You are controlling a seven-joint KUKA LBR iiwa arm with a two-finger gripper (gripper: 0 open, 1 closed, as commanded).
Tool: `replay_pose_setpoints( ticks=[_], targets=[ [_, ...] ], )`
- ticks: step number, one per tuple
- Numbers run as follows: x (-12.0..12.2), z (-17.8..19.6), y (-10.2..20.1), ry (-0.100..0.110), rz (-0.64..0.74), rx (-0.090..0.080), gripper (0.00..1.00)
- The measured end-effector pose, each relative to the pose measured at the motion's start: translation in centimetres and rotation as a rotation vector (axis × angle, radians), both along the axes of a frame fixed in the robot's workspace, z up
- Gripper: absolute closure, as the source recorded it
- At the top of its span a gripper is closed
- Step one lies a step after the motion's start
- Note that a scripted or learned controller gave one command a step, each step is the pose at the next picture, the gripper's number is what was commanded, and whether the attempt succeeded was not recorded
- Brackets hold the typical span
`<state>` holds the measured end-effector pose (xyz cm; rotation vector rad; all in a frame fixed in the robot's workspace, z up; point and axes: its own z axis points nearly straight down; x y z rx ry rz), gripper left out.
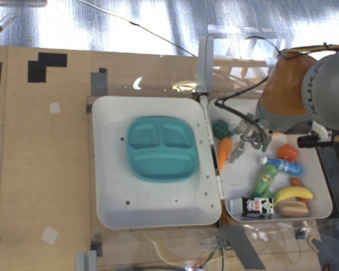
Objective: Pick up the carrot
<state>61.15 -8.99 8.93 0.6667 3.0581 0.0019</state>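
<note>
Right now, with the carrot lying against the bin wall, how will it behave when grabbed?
The carrot looks like a smooth, stiff toy, so it probably won't bend. Its tapered shape may slip from a pinch near the narrow end. Lying against the right bin's left wall, it likely can't roll that way, though the wall could crowd the end effector.

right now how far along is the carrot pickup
Done: the gripper has been brought to the right bin, just right of the carrot. In hand: lining up on it; the carrot lies against the bin's left wall, not between the fingers. Left: closing on it and lifting. The teal tray in the left bin plays no part.
</note>
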Motion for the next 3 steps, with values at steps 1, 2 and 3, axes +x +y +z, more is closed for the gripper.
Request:
replay_pose_setpoints(
  ticks=[1,2,3],
  targets=[
    [3.9,-0.1,-0.2,0.002,-0.142,0.002,0.0],
    [1.6,-0.1,0.2,0.001,-0.455,0.004,0.0],
    [4.2,-0.2,-0.4,0.006,-0.588,0.003,0.0]
  ],
)
